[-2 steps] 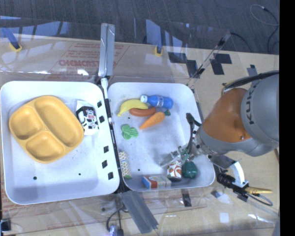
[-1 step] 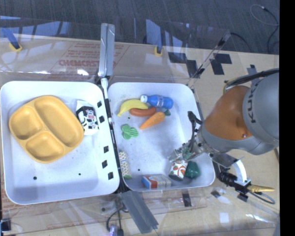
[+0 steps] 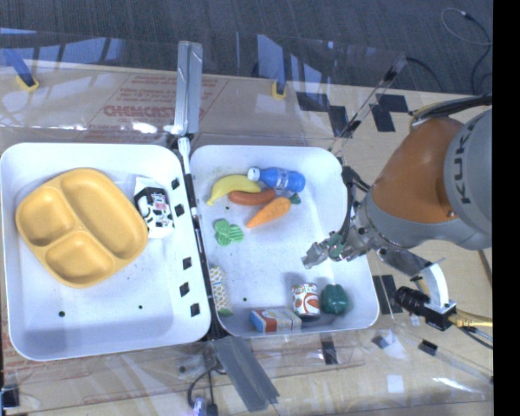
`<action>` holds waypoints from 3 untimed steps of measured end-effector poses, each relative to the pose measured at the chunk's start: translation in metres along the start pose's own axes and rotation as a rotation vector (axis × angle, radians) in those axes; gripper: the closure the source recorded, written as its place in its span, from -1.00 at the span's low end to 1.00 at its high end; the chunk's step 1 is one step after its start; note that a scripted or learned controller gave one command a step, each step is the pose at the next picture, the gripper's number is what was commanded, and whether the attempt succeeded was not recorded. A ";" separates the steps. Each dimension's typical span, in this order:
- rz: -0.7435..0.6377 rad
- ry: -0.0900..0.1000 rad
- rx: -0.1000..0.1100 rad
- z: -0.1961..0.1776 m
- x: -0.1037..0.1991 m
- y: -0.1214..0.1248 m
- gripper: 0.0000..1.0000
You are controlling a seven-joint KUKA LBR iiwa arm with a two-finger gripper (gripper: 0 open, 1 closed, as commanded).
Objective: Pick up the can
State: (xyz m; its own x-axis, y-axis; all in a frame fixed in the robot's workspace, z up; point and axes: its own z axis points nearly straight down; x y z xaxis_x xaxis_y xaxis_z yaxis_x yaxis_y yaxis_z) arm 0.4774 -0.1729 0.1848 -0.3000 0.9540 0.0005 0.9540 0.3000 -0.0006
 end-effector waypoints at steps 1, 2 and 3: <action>0.001 0.000 0.000 0.000 0.000 0.000 -1.00; -0.014 0.002 0.002 0.093 -0.002 -0.002 -1.00; -0.167 -0.001 -0.001 0.093 -0.036 -0.008 -1.00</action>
State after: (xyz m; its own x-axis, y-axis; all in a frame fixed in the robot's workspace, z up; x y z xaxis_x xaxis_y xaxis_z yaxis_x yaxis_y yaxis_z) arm 0.4803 -0.2099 0.0922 -0.4544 0.8908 -0.0001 0.8908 0.4544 0.0001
